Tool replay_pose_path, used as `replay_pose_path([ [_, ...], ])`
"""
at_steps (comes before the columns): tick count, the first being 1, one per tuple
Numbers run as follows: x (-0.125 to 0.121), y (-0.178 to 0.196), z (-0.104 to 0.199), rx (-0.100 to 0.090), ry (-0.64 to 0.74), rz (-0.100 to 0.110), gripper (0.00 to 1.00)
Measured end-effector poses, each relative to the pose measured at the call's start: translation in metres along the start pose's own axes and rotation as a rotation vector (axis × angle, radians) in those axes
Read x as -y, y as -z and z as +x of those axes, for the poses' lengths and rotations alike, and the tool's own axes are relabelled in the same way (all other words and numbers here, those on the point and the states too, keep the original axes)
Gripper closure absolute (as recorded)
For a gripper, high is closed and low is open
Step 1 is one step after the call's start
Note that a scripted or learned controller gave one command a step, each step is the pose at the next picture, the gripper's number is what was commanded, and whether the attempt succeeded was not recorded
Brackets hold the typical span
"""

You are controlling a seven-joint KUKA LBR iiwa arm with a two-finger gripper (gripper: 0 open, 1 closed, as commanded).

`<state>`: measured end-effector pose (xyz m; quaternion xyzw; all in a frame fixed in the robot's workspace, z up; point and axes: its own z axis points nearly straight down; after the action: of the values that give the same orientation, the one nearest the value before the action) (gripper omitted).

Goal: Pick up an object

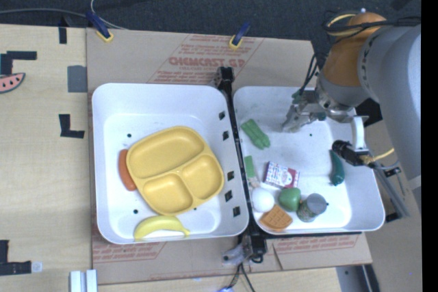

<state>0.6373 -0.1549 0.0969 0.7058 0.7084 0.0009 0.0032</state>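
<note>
The gripper [299, 118] hung over the right bin [356, 214], near its far wall, with nothing visible between its fingers. Just left of it lay a green pickle [255, 134]. Nearer the camera sat a small red-and-white carton [280, 176], a white egg [262, 200] and a green pepper [290, 198].

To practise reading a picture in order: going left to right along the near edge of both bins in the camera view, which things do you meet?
Yellow banana → white egg → orange waffle → green round fruit → grey can.
</note>
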Motion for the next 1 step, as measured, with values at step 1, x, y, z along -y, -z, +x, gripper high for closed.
replay_pose_path([
  [1, 0.0001, 0.0000, 0.0000, 0.000, 0.000, 0.000, 0.00],
])
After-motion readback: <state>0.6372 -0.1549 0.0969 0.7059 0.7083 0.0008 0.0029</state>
